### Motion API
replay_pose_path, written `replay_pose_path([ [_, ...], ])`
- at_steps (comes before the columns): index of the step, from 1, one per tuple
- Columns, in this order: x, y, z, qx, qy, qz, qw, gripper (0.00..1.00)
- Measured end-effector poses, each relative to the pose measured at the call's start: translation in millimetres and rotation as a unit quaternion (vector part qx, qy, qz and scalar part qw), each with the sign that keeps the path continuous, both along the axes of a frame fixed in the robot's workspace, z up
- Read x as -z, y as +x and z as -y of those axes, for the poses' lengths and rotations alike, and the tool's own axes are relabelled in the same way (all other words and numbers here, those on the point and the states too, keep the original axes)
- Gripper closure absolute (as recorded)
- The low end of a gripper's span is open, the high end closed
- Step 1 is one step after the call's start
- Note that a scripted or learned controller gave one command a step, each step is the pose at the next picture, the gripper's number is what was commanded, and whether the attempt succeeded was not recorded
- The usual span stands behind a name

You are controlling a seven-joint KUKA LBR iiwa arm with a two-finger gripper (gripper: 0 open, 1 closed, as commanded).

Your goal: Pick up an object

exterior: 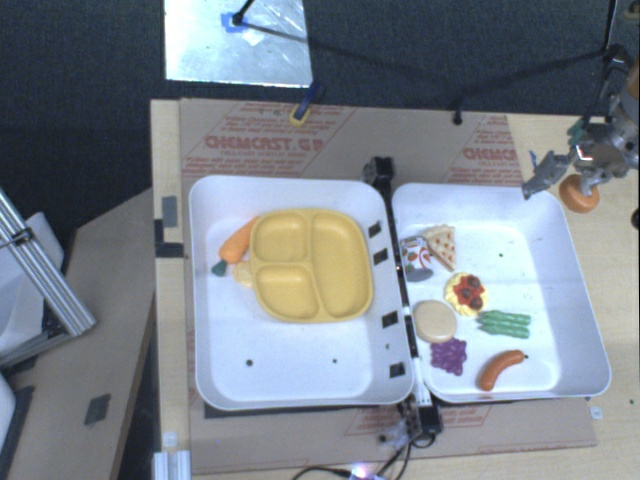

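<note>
Grey two-finger gripper (548, 172) hovers above right shallow white bin's (574, 258) far corner, fingers spread, grasping nothing; plastic toy foods cluster left-centre, orange toy sausage (500, 368) lying apart, likely easiest pick.

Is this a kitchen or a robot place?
Most likely a robot test bench, not a kitchen. The food, like the carrot and sausage, looks like toys in white bins, and a robot gripper hangs at the right.

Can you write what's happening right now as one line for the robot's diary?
phase: before pick | gripper: above right bin's far right corner, holding nothing | left bin: yellow tray, carrot | right bin: toy foods
</note>
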State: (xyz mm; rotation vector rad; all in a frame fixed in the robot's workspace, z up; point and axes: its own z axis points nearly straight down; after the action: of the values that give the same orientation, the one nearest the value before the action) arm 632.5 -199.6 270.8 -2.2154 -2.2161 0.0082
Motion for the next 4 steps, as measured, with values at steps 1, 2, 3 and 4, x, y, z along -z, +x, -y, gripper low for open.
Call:
replay_pose_path([
  [1, -7.3, 2.0, -0.7, -0.001, -0.0012, 0.006, 1.0, 0.0],
  [2, 40.6, 11.0, -5.3, -0.003, -0.0009, 0.004, 1.0, 0.0],
  [3, 98.3, 2.9, -2.3, -0.001, -0.0007, 0.004, 1.0, 0.0],
  [4, 140.3, -0.6, -3.2, -0.001, -0.0009, 0.004, 1.0, 0.0],
])
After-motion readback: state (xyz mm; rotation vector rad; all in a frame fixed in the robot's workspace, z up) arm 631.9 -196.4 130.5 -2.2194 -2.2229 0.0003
